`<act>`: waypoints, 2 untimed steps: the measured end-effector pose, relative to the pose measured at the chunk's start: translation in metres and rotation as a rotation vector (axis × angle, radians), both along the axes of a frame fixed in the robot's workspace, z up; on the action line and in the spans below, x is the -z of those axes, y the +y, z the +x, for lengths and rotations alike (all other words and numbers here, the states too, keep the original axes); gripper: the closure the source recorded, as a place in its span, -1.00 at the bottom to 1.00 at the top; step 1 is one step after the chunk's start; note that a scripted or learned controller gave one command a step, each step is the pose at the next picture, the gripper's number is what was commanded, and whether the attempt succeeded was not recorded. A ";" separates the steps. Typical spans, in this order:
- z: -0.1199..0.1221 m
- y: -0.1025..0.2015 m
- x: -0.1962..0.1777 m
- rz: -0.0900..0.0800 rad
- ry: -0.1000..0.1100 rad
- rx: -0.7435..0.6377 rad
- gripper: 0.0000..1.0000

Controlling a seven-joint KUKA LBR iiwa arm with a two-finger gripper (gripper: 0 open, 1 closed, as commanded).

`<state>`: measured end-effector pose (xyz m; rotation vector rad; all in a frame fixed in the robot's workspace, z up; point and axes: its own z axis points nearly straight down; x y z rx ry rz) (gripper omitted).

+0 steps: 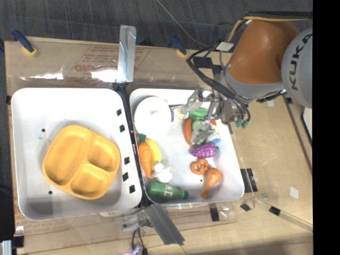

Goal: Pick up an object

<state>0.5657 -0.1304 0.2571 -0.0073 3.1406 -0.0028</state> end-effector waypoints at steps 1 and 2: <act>0.015 -0.026 0.165 0.002 0.000 -0.018 -1.00; -0.024 -0.066 0.154 0.002 0.000 -0.006 -1.00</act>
